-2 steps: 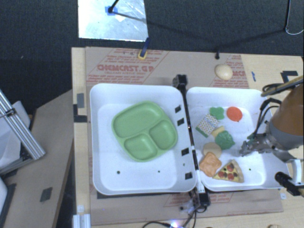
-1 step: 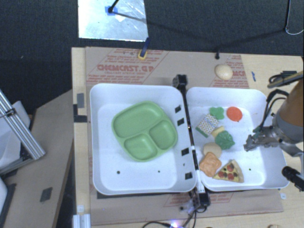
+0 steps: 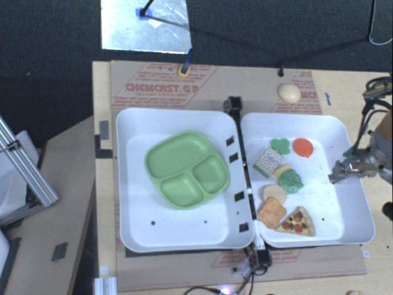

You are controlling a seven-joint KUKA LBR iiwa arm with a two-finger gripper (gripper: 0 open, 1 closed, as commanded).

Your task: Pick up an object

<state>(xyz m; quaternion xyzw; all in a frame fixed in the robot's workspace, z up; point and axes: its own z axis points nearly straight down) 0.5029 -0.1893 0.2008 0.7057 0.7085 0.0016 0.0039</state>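
The right bin (image 3: 331, 134) holds several toy foods: a red tomato slice (image 3: 303, 147), a green leafy piece (image 3: 280, 145), a patterned square cracker (image 3: 268, 162), a green broccoli-like piece (image 3: 290, 180), a tan round piece (image 3: 274, 193), an orange piece (image 3: 271, 212) and a pizza slice (image 3: 297, 222). My gripper (image 3: 341, 171) hangs at the right rim of this bin, its dark fingers just inside the wall, well right of the food. Nothing shows between them.
The left bin (image 3: 132, 134) carries a green divided plate (image 3: 186, 169). A beige egg-shaped object (image 3: 289, 93) lies on the cardboard behind the right bin. A black divider (image 3: 241, 165) with clips runs between the bins. A metal frame (image 3: 21, 165) stands at far left.
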